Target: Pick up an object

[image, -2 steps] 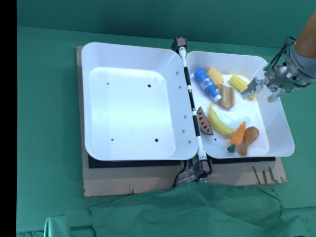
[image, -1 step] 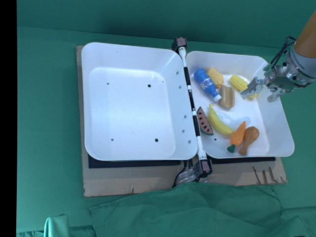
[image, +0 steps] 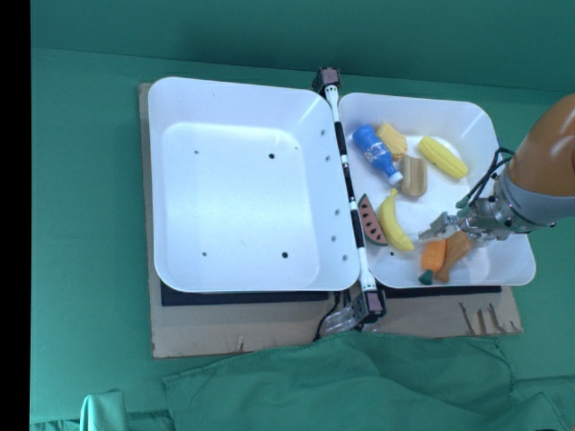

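The right bin holds several toy foods. A blue bottle lies at its back left, with a small yellow corn piece beside it and a yellow corn cob further right. A tan piece lies in the middle. A banana and a watermelon slice sit by the left wall. Two orange carrots lie at the front. My gripper hangs low just above the carrots, right of the banana, pointing left.
The left bin stands beside the right one, joined by a hinged divider. Both rest on a cardboard sheet on green cloth. Folded green fabric lies at the front.
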Tool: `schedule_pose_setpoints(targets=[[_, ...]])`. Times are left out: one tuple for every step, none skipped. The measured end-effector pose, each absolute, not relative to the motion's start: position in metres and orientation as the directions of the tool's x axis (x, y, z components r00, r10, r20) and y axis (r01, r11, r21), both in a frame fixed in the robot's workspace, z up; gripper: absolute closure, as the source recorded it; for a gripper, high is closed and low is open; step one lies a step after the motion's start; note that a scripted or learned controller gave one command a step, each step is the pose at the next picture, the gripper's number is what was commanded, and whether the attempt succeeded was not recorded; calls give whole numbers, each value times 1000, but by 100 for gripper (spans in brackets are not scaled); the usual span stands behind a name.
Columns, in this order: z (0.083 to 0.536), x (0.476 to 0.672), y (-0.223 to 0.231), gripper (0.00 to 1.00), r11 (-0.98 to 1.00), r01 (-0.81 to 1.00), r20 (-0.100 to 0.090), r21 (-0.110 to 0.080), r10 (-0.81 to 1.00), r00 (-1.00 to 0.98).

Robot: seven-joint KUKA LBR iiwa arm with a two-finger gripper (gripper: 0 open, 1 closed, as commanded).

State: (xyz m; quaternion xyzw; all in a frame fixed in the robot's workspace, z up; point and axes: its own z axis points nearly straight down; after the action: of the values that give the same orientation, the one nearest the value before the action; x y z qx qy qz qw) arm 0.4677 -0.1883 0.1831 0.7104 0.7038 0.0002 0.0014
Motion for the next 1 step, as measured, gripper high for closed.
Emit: schedule_pose_setpoints(targets=[[200, 472, -189, 100, -8, 1000, -10, 18, 1000, 9]])
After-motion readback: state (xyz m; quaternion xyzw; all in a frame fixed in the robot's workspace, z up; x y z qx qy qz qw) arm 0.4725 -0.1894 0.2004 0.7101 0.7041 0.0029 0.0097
